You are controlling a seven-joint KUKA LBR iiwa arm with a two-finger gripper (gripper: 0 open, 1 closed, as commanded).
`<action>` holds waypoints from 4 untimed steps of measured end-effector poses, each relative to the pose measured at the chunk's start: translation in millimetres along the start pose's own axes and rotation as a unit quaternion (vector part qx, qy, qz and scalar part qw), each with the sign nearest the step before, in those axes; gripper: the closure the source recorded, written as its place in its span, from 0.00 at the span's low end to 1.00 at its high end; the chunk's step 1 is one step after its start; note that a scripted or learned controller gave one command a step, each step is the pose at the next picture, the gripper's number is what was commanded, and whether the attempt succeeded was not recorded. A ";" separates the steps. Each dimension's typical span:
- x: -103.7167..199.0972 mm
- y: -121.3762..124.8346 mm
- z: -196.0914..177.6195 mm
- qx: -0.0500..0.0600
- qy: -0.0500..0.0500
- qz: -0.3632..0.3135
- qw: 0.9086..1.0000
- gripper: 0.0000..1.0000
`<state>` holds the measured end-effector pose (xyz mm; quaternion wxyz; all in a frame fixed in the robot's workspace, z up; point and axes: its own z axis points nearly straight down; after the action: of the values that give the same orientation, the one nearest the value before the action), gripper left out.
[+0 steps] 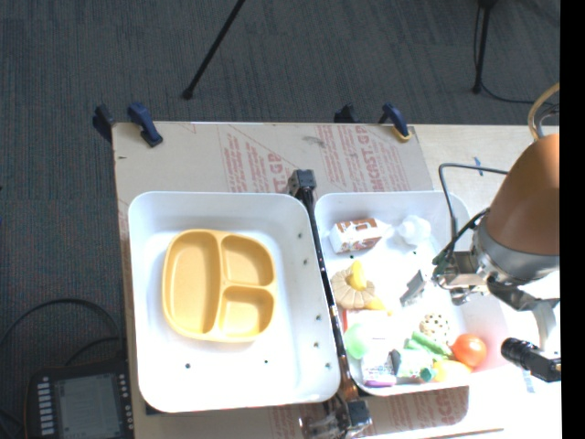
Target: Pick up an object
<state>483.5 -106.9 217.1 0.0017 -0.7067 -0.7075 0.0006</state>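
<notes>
The right bin (457, 210) holds a pile of small items. A brown and white carton (356, 234) lies at its back, with a white crumpled piece (413, 230) beside it. A yellow toy (357, 275) rests on a tan ridged disc (350, 293). Near the front are a pale green lump (358, 341), a speckled ball (434, 324), a green pod (426, 344) and an orange-red ball (469, 348). My gripper (413, 289) hangs low over the bin's middle, right of the tan disc and above the speckled ball, with nothing visibly in it.
The left bin (151, 373) carries a yellow divided plate (219, 283). A black divider (320, 263) runs between the bins. A flat pink and white packet (380, 374) lies at the right bin's front edge. Clamps (143, 123) sit on the bench's back edge.
</notes>
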 end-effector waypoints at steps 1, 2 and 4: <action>16.3 50.1 128.0 0.002 0.000 0.001 1.000 0.00; 20.0 105.1 129.1 -0.001 0.000 0.000 1.000 0.00; 1.8 146.3 119.9 0.002 0.000 -0.003 1.000 1.00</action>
<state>629.5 -104.7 96.7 0.0032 -0.7048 -0.7094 0.0022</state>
